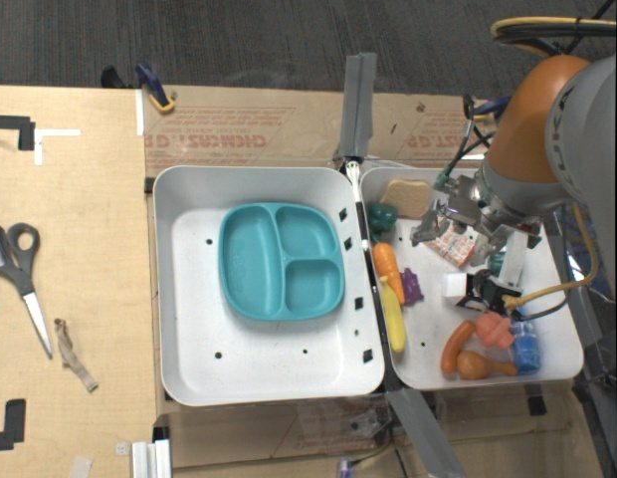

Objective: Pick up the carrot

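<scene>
Taking the right bin [413, 366] as the landmark: at its near edge lie an orange pear-shaped toy [475, 365] and a curved orange piece [454, 346], with a pink lump [495, 331] and a blue block [524, 351] just beside them toward the near right corner. Along the bin's left wall a yellow banana [392, 314] lies lengthwise, and the carrot [386, 261] sits just beyond it, touching its far end, free of the arm. A small purple toy [412, 287] rests beside the two, toward the bin's middle. Farther in, a dark green piece [381, 218] and a tan slice of bread [411, 196] occupy the far left corner. The gripper [458, 229] hangs over the bin's far middle, above a small red-and-white packet [454, 248] whose print is too small to read; I cannot tell how its jaws stand. Left of this bin, the other bin [179, 297] holds a teal divided plate [283, 261]. Beyond both bins, a cardboard sheet [244, 132] carries red lettering, mirrored and unreadable. Scissors [20, 277] lie well to the left.
</scene>
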